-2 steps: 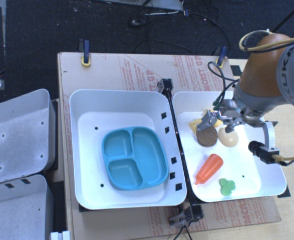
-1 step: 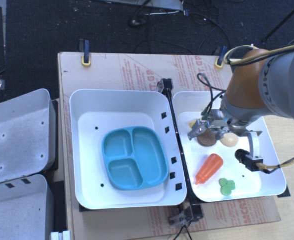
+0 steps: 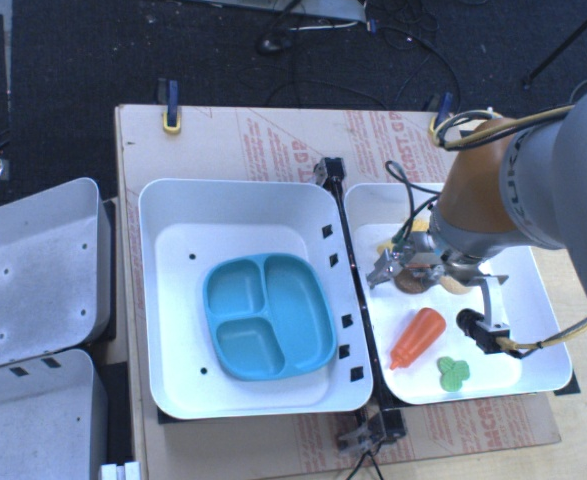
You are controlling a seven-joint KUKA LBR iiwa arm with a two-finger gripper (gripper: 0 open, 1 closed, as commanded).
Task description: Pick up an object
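The gripper [image 3: 405, 271] sits low in the right bin [image 3: 543, 368], near its left wall, and from where I stand I cannot tell how it is set. A brownish round thing [image 3: 411, 282] lies right under it, partly hidden by the metal parts, with a tan bit [image 3: 455, 285] poking out beside it. Just toward the front of the bin lies an orange carrot [image 3: 418, 336], tilted, its narrow end pointing at the front left corner. A small green piece [image 3: 454, 372] rests near the front rim, close to the carrot, and a black fitting with a cable [image 3: 483, 330] hangs off the wrist between them. The grey arm [image 3: 533, 183] with its orange band [image 3: 478, 173] covers the back right of that bin. The left bin [image 3: 163, 218] holds a blue divided plate [image 3: 269, 315], well apart from the gripper, with bare white floor all around it. A black divider with clips [image 3: 345, 258] runs between the bins.
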